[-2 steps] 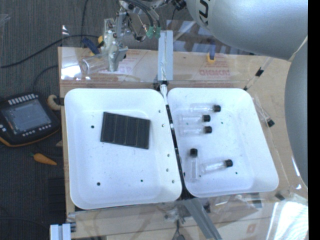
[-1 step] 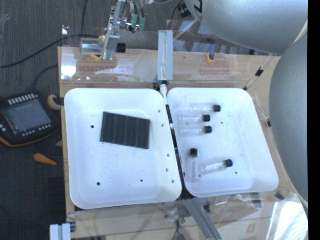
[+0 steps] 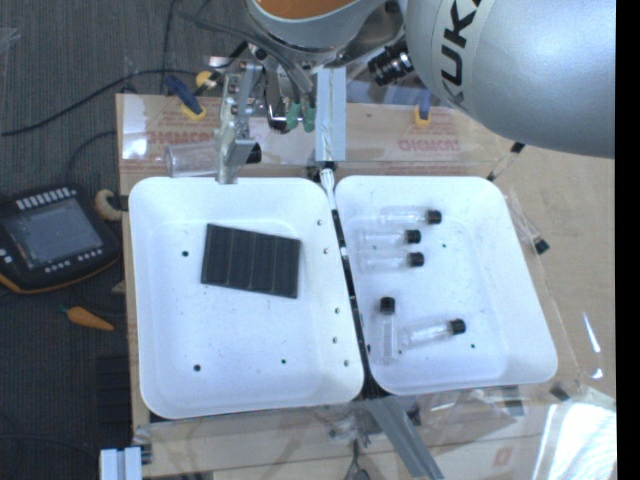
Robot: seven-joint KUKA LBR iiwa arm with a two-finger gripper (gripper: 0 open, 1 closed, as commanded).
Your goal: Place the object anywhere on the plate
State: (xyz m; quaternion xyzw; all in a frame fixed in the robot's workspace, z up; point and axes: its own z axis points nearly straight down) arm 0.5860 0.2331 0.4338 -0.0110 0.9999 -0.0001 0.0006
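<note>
Camera view: plate [image 3: 251,260] L bin [image 3: 160,368], vials [image 3: 400,258] R bin [image 3: 520,348].

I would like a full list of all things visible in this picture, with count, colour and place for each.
Bins: 2, white, side by side on the bench; left bin, right bin.
Plate: 1, dark grey, flat in the left bin.
Vials: 5, clear with black caps, in the right bin.
Clear vial: 1, at the gripper fingers, above the left bin's far edge.
Control pendant: 1, black, left of the bench.
Clips: 2, yellow, at the bench's far edge.
Arm: 1, grey with orange band, top.
Gripper: 1, metal, above the bins' far edge.
</note>
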